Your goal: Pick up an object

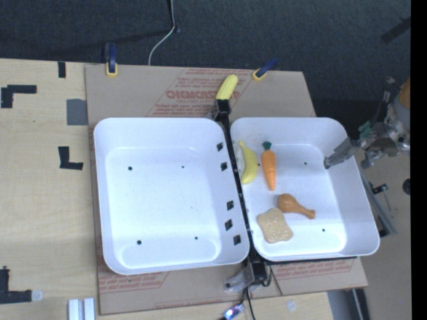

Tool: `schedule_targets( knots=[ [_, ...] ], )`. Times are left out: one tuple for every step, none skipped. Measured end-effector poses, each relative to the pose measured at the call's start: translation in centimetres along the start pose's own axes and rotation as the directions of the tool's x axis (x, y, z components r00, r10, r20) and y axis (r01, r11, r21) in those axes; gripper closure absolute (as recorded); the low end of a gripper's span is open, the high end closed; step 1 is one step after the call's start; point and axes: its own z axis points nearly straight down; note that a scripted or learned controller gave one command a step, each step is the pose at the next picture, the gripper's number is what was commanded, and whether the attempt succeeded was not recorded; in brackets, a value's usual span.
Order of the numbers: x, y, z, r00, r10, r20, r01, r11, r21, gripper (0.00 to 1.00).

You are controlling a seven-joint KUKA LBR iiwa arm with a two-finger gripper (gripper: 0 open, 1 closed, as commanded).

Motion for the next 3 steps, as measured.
schedule_targets(
  knots=[
    [9.1, -1.8, 6.4, 1.0, -0.007, -0.006, 0.007, 1.0, 0.008, 0.0],
    [12.0, -5.0, 16.0, 1.0, -0.001, -0.005, 0.001, 1.0, 0.013, 0.0],
    [15.7, 3.6, -2.8, 1.0, -0.005, 0.001, 0.005, 1.0, -0.018, 0.0]
  ],
)
